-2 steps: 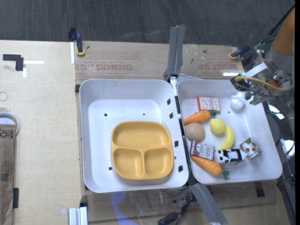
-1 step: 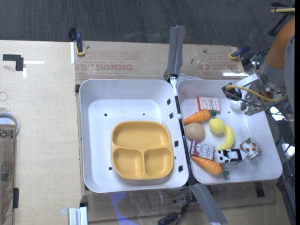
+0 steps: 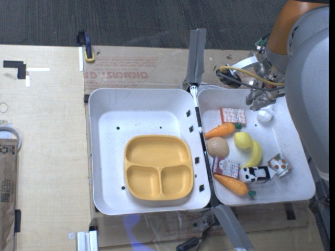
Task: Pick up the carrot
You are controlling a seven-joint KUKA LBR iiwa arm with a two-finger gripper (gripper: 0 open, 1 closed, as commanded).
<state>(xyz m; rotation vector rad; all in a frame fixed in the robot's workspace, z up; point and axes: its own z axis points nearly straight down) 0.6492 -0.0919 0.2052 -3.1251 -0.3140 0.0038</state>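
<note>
Gripper (image 3: 260,104) hangs over the right bin's (image 3: 293,192) far edge, its grip state unclear behind cables. One carrot (image 3: 220,130) lies mid-bin beside a potato (image 3: 218,147); another carrot (image 3: 231,184) lies nearer. Lemon (image 3: 243,139) and banana (image 3: 254,155) crowd between. A yellow tray (image 3: 158,167) sits in the left bin (image 3: 104,140).

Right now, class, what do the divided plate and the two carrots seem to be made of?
Divided plate: probably moulded plastic, yellow-orange, smooth and matt, with rounded compartment ridges. Upper carrot and lower carrot: likely toy plastic, given their even orange colour, smooth skin and small green stub ends, though real ones cannot be ruled out.
</note>
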